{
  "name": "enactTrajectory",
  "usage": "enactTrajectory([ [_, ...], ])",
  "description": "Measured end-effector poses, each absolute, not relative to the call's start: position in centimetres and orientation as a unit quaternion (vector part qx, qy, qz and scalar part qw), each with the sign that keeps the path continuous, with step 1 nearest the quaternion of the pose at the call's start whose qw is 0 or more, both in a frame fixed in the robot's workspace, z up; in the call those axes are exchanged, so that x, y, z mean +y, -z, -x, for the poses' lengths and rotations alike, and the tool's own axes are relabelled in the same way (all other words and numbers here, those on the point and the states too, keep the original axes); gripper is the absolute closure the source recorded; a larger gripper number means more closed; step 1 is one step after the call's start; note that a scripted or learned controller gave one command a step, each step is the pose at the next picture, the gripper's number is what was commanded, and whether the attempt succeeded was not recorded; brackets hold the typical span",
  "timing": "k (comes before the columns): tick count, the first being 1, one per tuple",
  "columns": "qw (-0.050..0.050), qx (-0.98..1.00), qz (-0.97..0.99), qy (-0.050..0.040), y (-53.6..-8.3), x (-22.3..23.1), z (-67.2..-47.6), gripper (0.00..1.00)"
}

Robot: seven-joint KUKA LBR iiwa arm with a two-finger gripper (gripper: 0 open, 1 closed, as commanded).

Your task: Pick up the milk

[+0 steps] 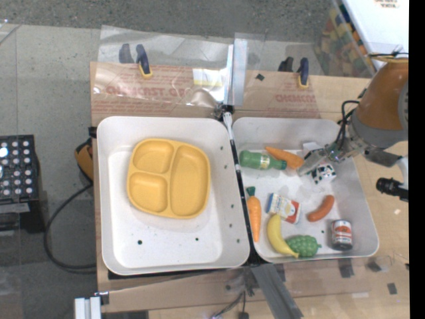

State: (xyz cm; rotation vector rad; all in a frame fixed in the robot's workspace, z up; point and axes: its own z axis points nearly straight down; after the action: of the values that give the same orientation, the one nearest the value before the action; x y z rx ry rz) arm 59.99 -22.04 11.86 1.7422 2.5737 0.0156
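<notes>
The milk is a small white carton with black cow spots, lying in the right bin toward its far right part. My gripper hangs directly over the carton's upper edge, reaching in from the right below the orange wrist band. Whether it touches the carton cannot be made out, and nothing is seen lifted.
The right bin also holds a green bottle, two carrots, a white-blue-red box, a sausage, a can, a banana and broccoli. A yellow divided plate lies in the left bin.
</notes>
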Motion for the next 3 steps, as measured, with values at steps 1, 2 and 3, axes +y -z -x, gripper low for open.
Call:
enactTrajectory([
  [1,0.022,0.827,-0.562,-0.0052,-13.0,-22.3,-60.1,1.00],
  [2,0.001,0.705,-0.709,0.0009,-21.0,-13.2,-61.5,1.00],
  [3,0.001,0.705,-0.709,0.0012,-21.0,-13.2,-61.5,0.00],
])
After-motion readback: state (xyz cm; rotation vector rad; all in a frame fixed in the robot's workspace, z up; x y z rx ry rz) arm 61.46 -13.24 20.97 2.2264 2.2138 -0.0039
